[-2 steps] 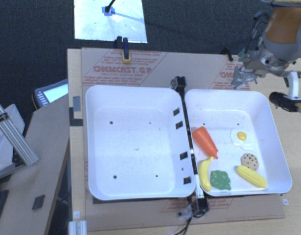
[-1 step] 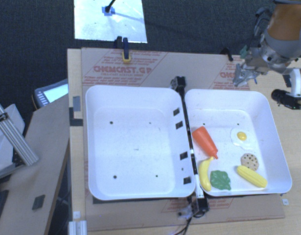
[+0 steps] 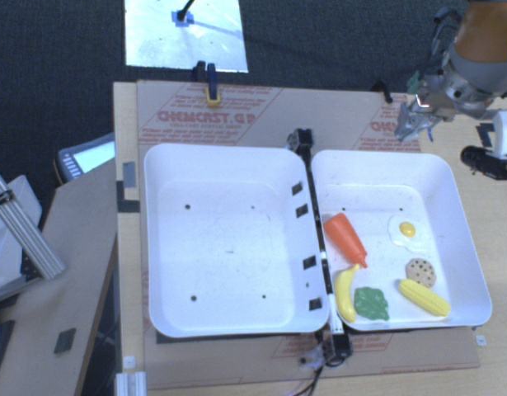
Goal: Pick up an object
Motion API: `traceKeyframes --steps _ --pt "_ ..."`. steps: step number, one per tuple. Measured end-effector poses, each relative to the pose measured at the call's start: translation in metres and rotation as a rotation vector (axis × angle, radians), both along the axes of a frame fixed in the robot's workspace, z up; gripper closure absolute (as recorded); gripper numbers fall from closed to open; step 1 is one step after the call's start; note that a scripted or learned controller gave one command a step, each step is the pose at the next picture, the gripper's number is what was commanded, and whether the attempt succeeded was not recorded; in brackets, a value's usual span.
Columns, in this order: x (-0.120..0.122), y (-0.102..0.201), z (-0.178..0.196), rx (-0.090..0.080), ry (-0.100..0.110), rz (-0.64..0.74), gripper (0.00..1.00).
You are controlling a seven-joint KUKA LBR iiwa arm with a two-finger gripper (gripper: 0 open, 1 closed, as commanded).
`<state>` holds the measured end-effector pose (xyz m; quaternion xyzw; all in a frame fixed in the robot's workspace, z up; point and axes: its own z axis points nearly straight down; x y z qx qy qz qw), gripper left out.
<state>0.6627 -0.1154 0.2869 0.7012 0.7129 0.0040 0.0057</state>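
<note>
- The gripper [image 3: 415, 125] hangs above the far right corner of the desk [image 3: 237, 106], just beyond the back rim of the right bin [image 3: 459, 188], well apart from every object; nothing is between its fingers, and whether they are open or closed cannot be told at this size.
- All candidates lie in the right bin, toward its near half: an orange carrot [image 3: 345, 236] by the divider, a yellow banana [image 3: 345, 294] below it, a green leafy piece [image 3: 371, 303] touching the banana, a fried egg [image 3: 406, 231], a brown cookie [image 3: 420, 271] and a yellow corn cob [image 3: 424, 297].
- Risk, as a judgement: the banana and the green piece touch, so a descent there could catch both or push one aside.
- The egg and cookie look flat; fingers may slide over them or strike the bin floor.
- The carrot and banana sit close to the bin wall by the divider, which could block one finger.
- The corn cob lies near the front rim, tilted; a misaligned approach may roll it away.
- The left bin [image 3: 154, 246] holds no candidates.
</note>
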Motion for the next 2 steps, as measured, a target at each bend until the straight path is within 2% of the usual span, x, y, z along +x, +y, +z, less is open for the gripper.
traceKeyframes --steps 2 --pt "0.002 0.000 0.023 -0.002 -0.008 0.008 1.00"
